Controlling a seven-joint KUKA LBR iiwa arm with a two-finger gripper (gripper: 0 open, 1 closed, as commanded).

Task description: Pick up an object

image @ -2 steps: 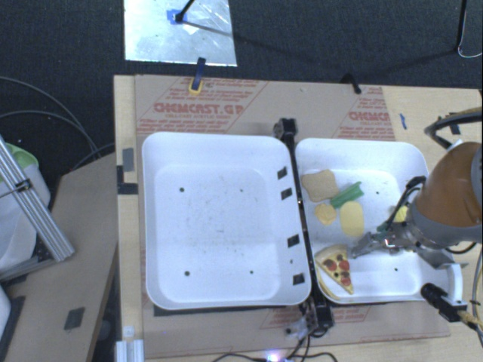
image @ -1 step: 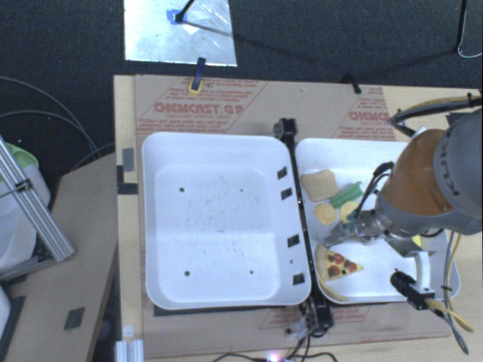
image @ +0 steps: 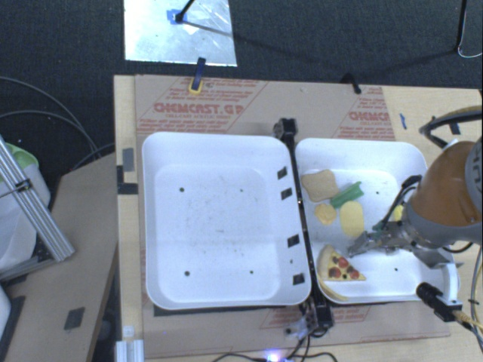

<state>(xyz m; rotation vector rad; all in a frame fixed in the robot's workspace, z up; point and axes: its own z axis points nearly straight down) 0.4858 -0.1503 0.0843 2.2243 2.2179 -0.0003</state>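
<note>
Camera view: bench with two white bins side by side.
Left bin: bare white floor with a few dark dots.
Right bin: toy food toward its left half.
Arm: in from the right, over the right bin.
Gripper: low in the right bin, just right of the pizza; grip state: cannot tell.
Pizza: near front-left corner.
Bread: rear left.
Yellow piece: centre, beside a smaller yellow bit.
Green piece: between bread and yellow piece.

Reaching in low from the right, hand pointed leftward and down; orange-banded wrist bulking just behind it, grey arm trailing off past that.
</note>
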